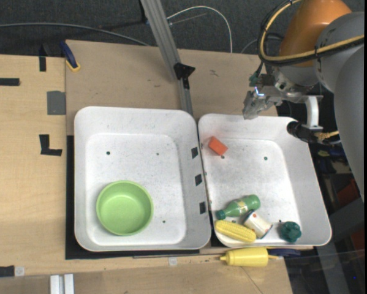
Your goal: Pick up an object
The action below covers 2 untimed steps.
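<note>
Gripper [252, 109] parked above far rim of right bin [306, 176], nothing visibly held, finger gap too blurry to call. Pickable stuff: orange block [217, 146] nearest, alone; green bottle [239, 206], corn [235, 231] clustered at near edge, trickier grab probably.

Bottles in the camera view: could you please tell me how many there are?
2. A green bottle lies in the right bin near its front; a yellow bottle lies on the bench just outside that bin's front edge.

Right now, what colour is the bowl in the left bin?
The bowl is light green, seen in the camera view.
</note>
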### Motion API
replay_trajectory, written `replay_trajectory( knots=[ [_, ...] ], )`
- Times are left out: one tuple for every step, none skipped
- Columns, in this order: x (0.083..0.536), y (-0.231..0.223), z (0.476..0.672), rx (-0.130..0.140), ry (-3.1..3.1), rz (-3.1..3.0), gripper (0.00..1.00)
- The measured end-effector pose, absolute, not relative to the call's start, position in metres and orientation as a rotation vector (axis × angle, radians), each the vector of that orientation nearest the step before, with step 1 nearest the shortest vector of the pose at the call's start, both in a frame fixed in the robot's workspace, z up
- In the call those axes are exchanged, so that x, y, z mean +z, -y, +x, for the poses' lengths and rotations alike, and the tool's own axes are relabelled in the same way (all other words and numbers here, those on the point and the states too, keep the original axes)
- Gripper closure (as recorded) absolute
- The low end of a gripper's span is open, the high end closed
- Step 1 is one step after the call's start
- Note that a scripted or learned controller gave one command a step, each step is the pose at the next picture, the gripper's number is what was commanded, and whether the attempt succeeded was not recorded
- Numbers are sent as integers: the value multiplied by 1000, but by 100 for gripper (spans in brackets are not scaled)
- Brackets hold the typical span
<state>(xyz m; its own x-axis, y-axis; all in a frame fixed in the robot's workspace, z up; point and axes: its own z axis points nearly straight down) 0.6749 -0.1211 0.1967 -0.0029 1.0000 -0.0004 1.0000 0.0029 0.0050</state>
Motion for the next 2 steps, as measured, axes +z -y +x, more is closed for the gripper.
replay_trajectory(
  knots=[
    [260, 123, 671, 5, -2220, 2215, 100],
    [284, 122, 672, 2, -2222, 2218, 100]
  ],
)
